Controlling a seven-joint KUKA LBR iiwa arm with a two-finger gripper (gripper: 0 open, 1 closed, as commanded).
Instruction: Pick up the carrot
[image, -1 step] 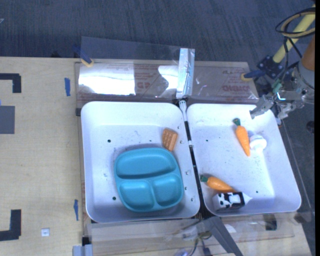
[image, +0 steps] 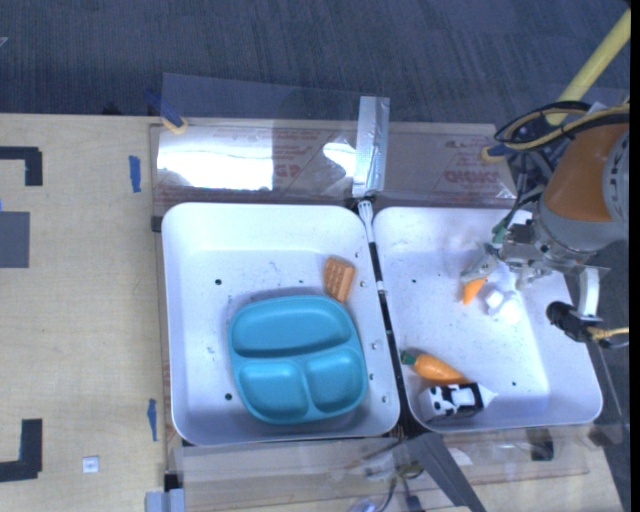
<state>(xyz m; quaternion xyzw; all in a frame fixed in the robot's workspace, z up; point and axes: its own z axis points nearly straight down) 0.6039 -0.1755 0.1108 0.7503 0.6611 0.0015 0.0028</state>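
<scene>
Orange carrot with green top (image: 436, 367): lies near the front edge of the right white plastic bin (image: 560, 395), beside a black-and-white toy (image: 452, 400); two-finger gripper (image: 505, 262) hovers toward the back edge, grip state undeterminable; approach step, next move requires travelling forward and descending.

We see two white bins side by side on the tabletop (image: 70, 300). The left bin (image: 190, 240) holds a blue divided tray (image: 297, 360), with a small orange ridged piece (image: 339, 277) just beyond its far right corner. In the right bin (image: 560, 385) the carrot (image: 436, 367) lies near the front left (green end pointing left), touching a black-and-white toy (image: 453, 399). The claw (image: 497, 285) hangs over the far part of this bin, a small orange bit (image: 471, 291) beside it.
</scene>
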